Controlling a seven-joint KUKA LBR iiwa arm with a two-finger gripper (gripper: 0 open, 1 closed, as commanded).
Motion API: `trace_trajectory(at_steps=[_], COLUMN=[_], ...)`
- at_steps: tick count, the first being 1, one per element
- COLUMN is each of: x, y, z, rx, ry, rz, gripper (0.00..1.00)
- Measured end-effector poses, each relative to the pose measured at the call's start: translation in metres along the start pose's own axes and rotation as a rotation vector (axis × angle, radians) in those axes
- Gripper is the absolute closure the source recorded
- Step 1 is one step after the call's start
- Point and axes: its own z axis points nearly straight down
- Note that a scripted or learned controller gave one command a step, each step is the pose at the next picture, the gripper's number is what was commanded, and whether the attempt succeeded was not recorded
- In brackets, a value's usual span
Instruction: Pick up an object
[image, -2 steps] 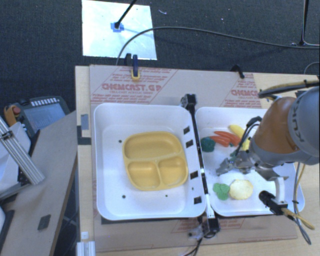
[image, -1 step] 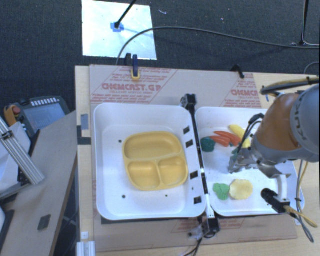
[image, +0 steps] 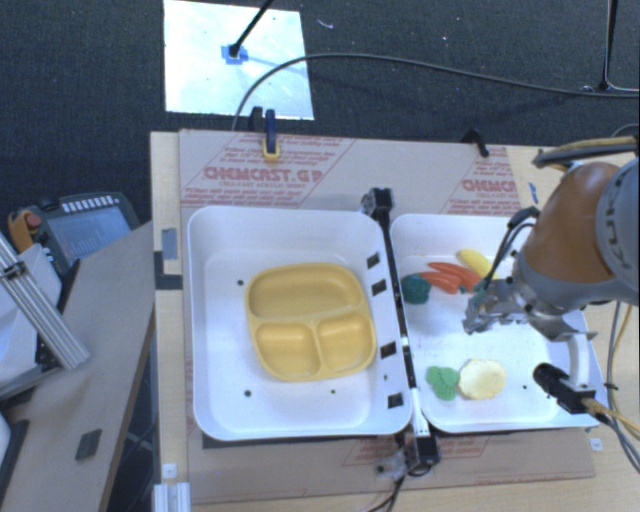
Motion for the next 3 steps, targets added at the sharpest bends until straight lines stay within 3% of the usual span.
trace_trajectory(at_steps=[1,2,3], x=[0.0,0.0,0.054], y=[0.004,0.005,0.009], z=[-0.065,-0.066,-0.076], rx=[-0.003,0.004,0.003], ry=[-0.001,0.0,0.003], rz=[0.0,0.001,-0.005], gripper=[1.0,1.0,1.0])
